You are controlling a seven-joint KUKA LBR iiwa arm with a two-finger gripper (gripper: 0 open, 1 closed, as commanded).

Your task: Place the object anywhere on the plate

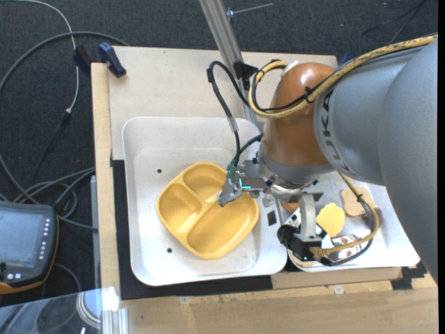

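Hovering over one yellow divided plate (207,216) in the left bin (139,186): pincer (229,195), fingers' state can't tell. Two bins on the table (167,82). Right bin (396,245) holds one yellow object (331,219), one tan piece (354,204), near each other.

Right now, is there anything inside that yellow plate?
The yellow plate shows bare yellow compartments. The gripper hangs over its right rim, covering a small patch there, so I cannot see what lies beneath.
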